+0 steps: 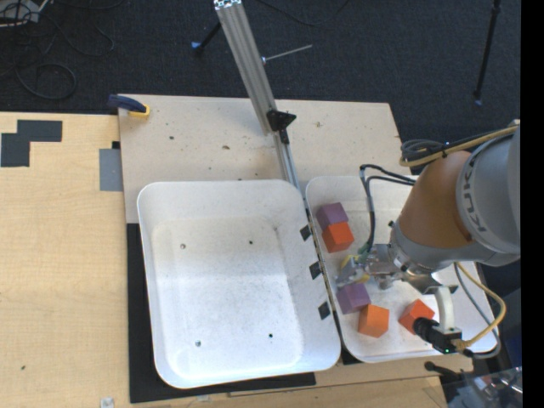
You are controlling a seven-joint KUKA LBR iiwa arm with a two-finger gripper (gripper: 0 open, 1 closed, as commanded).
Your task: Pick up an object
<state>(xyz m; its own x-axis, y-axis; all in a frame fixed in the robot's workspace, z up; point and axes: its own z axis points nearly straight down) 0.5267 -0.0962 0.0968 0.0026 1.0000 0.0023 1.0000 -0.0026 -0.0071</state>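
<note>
1. Fingers of the gripper (pixel 364 270) point left, low over the right bin (pixel 384 190); they are small and blurred against the clutter, so I cannot tell whether they are apart or together, and no block shows between them.
2. Just below the gripper tip lies a purple block (pixel 354 297), close to it; contact cannot be made out.
3. An orange block (pixel 372 320) sits beside that purple block, to its lower right, near the bin's front edge.
4. A red block (pixel 416 314) lies further right, under the arm (pixel 459 206), partly hidden by the wrist.
5. Toward the back of the same bin a second purple block (pixel 331 215) touches a second orange block (pixel 338 235), the purple one behind.
6. The left bin (pixel 223 280) sits edge to edge with the right one; black clips (pixel 314 269) line the shared rim.
7. Both bins rest on the bench (pixel 204 138); a slanted metal rail (pixel 251 62) rises behind them.
</note>
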